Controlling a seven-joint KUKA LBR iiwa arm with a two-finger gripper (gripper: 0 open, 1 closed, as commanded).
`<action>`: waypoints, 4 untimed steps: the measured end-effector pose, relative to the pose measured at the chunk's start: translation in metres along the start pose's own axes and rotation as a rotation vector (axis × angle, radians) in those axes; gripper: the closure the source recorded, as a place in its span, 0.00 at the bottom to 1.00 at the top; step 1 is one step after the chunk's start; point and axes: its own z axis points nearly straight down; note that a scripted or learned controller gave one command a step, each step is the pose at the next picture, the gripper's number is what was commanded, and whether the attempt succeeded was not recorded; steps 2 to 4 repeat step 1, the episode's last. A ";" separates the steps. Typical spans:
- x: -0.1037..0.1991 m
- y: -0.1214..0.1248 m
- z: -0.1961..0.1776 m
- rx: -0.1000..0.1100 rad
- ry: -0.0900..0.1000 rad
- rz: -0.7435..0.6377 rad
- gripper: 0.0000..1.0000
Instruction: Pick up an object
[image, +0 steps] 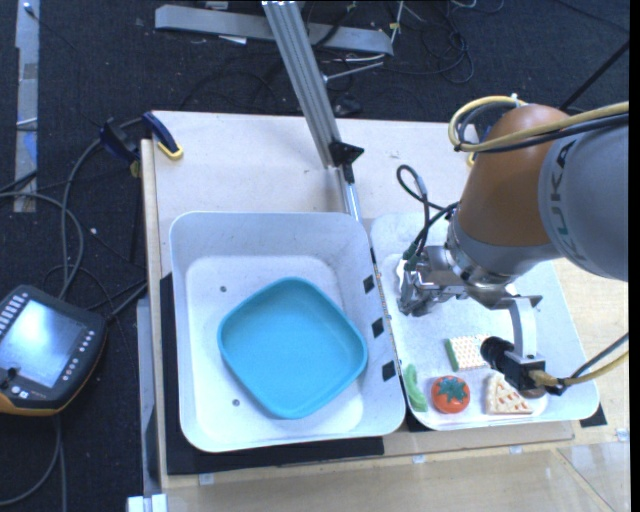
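Observation:
In the right bin, several toy foods lie along the front edge: a green piece, a red tomato, a pale square cracker and a pizza slice. My gripper hangs over the left part of that bin, behind the cracker and close to the wall between the bins. Its metal body points down and the arm's orange band sits above it. No object shows between its tips. The left bin bears a large blue dish.
A black cable fitting from the arm hangs just right of the cracker. A slanted metal pole rises behind the bins. A hand-held control pad lies on the floor at far left.

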 end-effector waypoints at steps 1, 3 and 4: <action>0.063 -0.004 0.001 0.000 0.000 -0.001 1.00; 0.063 -0.004 0.001 0.000 0.000 -0.001 1.00; 0.063 -0.004 0.001 0.000 0.000 -0.001 1.00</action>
